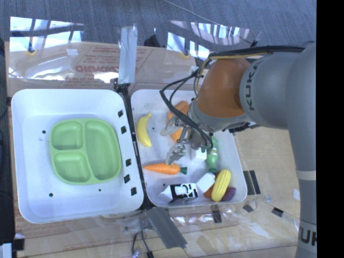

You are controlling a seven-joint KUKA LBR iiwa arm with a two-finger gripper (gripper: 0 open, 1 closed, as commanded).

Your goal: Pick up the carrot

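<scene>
From my seat the feed is bright and evenly lit. Overhead light throws streaky glare on the clear plastic sheet (48, 28) beyond the bins, and the left bin (32, 160) nearly washes out. A soft shadow sits under the arm (258, 90) in the right bin (156, 192). Detail is slightly soft throughout (compression, by the look), small items smeared.
</scene>
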